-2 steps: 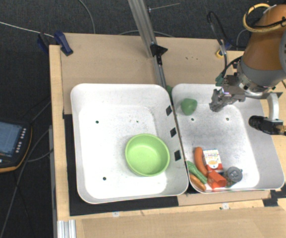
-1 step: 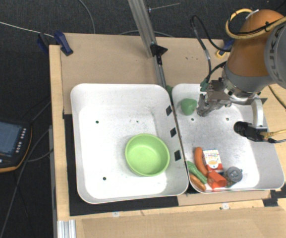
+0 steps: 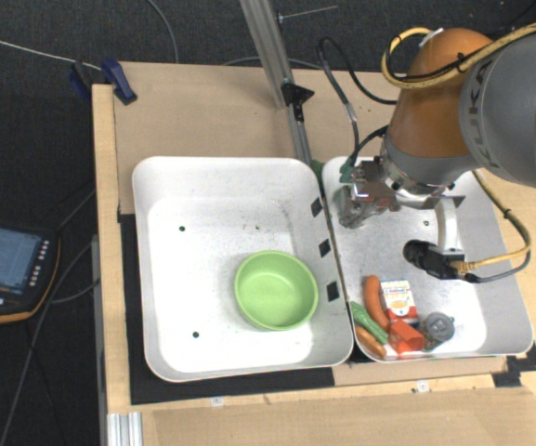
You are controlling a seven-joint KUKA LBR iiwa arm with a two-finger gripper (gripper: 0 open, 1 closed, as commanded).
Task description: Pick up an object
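A bench of light brown board is standing on a dark carpet floor, and two shallow white bins are lying on it side by side. The left bin is holding one green bowl, which is sitting upright near its right wall. The right bin is keeping its objects together in the near corner: an orange carrot, a small carton with a white and orange face just beside it, something red under the carton, and a grey round piece at the right of them. They are touching each other in one heap.

The grey arm with the orange band is reaching in from the right, and the gripper is hanging over the far left part of the right bin, well apart from the heap. I cannot tell how it is set, because the picture is too unclear there.

A grey metal pole is rising at a slant behind the bins. On the floor at the left a handheld control unit is lying, and thin cables are running over the carpet.
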